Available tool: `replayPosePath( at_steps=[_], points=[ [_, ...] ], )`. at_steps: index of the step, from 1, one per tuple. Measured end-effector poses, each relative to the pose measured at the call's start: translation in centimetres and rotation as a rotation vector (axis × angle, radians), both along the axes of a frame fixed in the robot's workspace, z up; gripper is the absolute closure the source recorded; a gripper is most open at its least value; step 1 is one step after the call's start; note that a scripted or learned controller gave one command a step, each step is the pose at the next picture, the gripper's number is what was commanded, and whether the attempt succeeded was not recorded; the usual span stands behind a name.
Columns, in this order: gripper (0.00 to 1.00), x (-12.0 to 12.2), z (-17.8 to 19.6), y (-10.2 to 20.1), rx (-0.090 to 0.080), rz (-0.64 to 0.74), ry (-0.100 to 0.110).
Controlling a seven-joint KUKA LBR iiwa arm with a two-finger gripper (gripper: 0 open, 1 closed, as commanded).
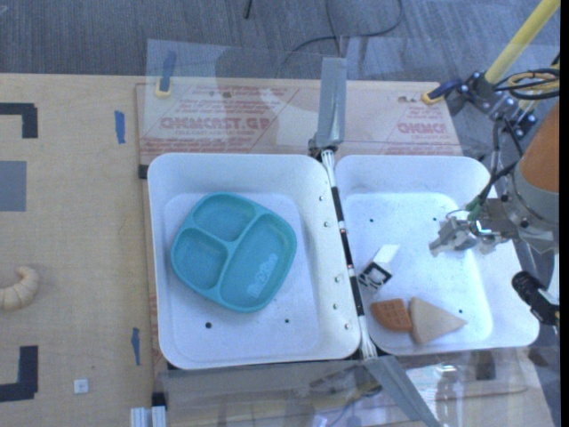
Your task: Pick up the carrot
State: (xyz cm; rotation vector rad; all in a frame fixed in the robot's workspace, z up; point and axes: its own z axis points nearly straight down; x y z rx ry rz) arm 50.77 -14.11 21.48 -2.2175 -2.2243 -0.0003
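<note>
Carrot (389, 314) — I take it to be the squat orange piece lying on the floor of the right bin (418, 163), down at about 6 o'clock near the front wall. A pale beige wedge (434, 320) touches it on its 3 o'clock side. A small black-and-white tag (378, 269) lies just beside it at 12 o'clock.

To my eye this is the approach step and nothing has been picked yet. The end effector (458, 237) hangs over the same bin at roughly 3 o'clock, apart from the carrot, which sits off toward its 7 o'clock. It holds nothing that I can see and touches none of the pieces. Whether it is spread or clenched I cannot tell from here — the metal parts blur together.

The next move, I'd judge, calls for travel toward 7 o'clock, then a descent centred on the orange piece. It would need to close across the free sides, since the wedge crowds one flank and could get nudged or caught along with it
</note>
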Motion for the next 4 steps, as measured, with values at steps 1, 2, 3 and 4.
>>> replayPosePath(
  at_steps=[1,2,3,4],
  points=[
    [0.00,-2.7,-10.2,3.6,0.000,0.143,-0.002],
    [1.00,-2.7,-9.3,3.4,0.000,0.135,-0.004],
    [1.00,-2.8,-0.9,-0.2,-0.002,-0.152,-0.001],
    [1.00,-2.8,-0.5,-6.7,-0.002,-0.034,-0.002]
  ],
)
